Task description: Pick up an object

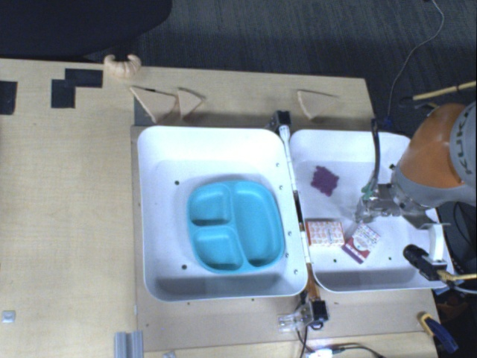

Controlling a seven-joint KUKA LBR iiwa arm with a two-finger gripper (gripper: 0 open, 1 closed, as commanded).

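Packet (364,241), red and white, lies in the right bin (387,274) directly under our pincer (367,213); its grip state we cannot tell. We judge the descent underway; next, clamp and lift.

Your arm (440,159) reaches in from the right, wrist bent down, with the gripper (367,213) held low.

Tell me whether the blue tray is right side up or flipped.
Right side up: the blue tray in the left bin shows three hollow compartments facing the camera.
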